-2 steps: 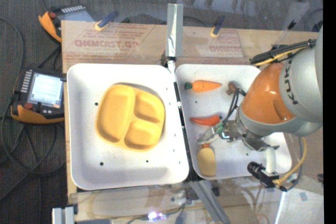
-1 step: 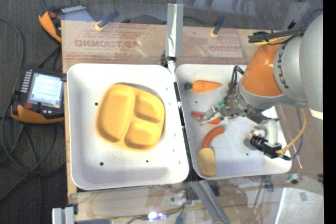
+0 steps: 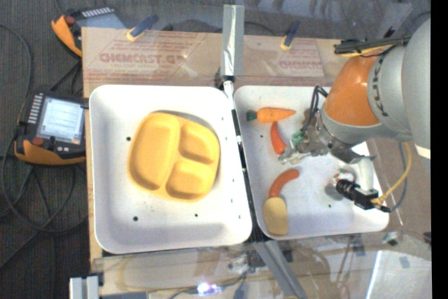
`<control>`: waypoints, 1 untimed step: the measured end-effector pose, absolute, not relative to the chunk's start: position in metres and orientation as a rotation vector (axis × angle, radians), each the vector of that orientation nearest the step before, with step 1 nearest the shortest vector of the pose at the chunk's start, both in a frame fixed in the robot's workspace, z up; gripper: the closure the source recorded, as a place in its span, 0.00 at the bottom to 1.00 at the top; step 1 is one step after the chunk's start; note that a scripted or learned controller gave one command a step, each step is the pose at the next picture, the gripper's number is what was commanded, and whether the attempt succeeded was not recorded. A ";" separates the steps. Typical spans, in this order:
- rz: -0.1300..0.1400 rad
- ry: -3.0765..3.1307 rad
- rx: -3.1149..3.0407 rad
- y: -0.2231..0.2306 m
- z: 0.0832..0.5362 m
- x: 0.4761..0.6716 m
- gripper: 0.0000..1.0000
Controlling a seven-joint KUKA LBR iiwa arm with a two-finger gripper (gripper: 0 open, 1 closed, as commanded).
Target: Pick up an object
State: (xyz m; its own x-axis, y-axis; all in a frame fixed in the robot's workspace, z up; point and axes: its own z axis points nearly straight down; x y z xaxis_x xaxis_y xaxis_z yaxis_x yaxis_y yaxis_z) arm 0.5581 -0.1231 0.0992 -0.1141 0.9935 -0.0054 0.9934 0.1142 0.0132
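Note:
The right bin (image 3: 364, 220) holds an orange carrot (image 3: 274, 114) at its far left and a red sausage-shaped piece (image 3: 278, 138) just below it. A second orange-red piece (image 3: 283, 182) lies mid-bin, with a pale yellow lump (image 3: 276, 214) at the near left corner. My gripper (image 3: 295, 150) hangs low over the bin's middle, just right of the upper red piece and above the second one. I see nothing held in it.
The left bin (image 3: 112, 220) carries a yellow divided plate (image 3: 175, 155). A metal divider post (image 3: 232, 45) stands between the bins at the back. A handheld pendant (image 3: 56, 124) lies left of the bench. The arm's orange band (image 3: 353, 98) covers the right bin's far right.

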 end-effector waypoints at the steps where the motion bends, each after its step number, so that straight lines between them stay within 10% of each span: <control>1: -0.009 1.716 2.629 -0.091 0.183 0.626 1.00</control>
